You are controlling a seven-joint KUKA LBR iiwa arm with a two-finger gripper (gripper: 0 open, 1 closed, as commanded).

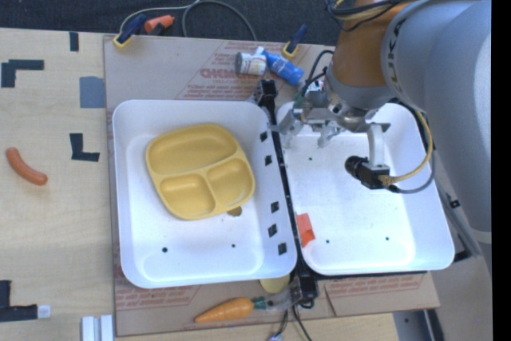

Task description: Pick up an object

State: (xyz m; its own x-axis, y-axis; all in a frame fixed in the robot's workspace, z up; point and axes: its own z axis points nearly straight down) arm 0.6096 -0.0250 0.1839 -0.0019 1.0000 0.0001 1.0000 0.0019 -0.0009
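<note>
A yellow divided plate lies in the left bin, slightly turned, with a small brown thing peeking out from under its near edge. My gripper hangs over the far left corner of the right bin, close to the divider between the bins. Its fingers stand apart and open, with only white bin floor between them. The grey arm with its orange band covers the far right part of that bin.
A white and blue bottle lies behind the bins. An orange carrot rests at the bench's front edge, and a sausage on the wooden table far left. An orange tag sits on the divider. Clamps hold the board's back edge.
</note>
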